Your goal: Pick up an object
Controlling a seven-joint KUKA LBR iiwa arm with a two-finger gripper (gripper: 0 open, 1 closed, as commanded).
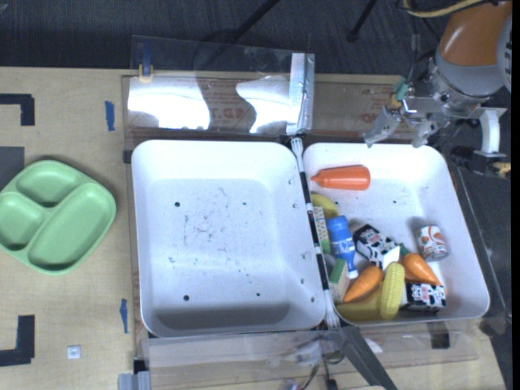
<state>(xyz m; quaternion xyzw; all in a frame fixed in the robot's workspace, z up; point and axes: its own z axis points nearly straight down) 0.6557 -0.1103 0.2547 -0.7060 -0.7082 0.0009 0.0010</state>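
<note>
My arm comes in from the upper right, orange band above the wrist, and my claw (400, 129) hangs over the far rim of the right bin (465, 218), its two fingers spread apart and grasping nothing. Below it in that bin lies a long orange carrot (341, 177) near the far wall, alone. The rest sits heaped at the near end: a blue bottle (340, 240), a corn cob (392, 288), a small can (431, 241) and two more carrots.
</note>
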